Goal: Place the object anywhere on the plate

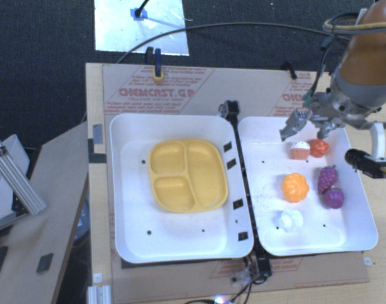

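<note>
While beneath gripper (309,126), cupcake (300,149).

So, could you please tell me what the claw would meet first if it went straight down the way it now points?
Most likely the small white and orange piece, or the red-orange one beside it: the claw hangs just above both in the right bin. From this slanted view, depth is uncertain.

A single fixed camera sits high above the worktop (180,81) and looks down on it at a slant, far enough back to take in both white bins whole. The left bin (136,233) fills the middle of the view, the right bin (351,233) lies toward the right edge. Dark floor shows beyond the worktop's far edge, and the arm (370,49) enters at upper right.
</note>
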Action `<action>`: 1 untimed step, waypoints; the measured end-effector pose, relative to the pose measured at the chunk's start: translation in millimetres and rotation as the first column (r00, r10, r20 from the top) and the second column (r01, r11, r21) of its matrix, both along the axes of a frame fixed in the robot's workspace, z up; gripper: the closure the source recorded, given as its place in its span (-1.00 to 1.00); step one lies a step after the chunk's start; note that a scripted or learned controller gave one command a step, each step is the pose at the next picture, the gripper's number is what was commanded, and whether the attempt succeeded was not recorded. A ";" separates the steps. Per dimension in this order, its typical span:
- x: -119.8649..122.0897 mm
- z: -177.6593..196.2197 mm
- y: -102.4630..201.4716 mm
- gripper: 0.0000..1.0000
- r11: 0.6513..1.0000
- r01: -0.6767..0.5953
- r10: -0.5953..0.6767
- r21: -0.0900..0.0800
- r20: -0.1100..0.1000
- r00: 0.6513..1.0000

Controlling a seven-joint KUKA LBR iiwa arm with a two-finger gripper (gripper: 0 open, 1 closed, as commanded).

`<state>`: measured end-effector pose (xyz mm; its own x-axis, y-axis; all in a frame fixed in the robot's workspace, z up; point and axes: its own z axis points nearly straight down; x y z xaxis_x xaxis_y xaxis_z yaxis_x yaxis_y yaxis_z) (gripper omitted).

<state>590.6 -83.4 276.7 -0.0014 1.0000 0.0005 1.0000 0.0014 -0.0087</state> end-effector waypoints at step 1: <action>1.8 5.8 0.1 -1.00 1.000 -0.002 0.002 -0.001 0.010 1.000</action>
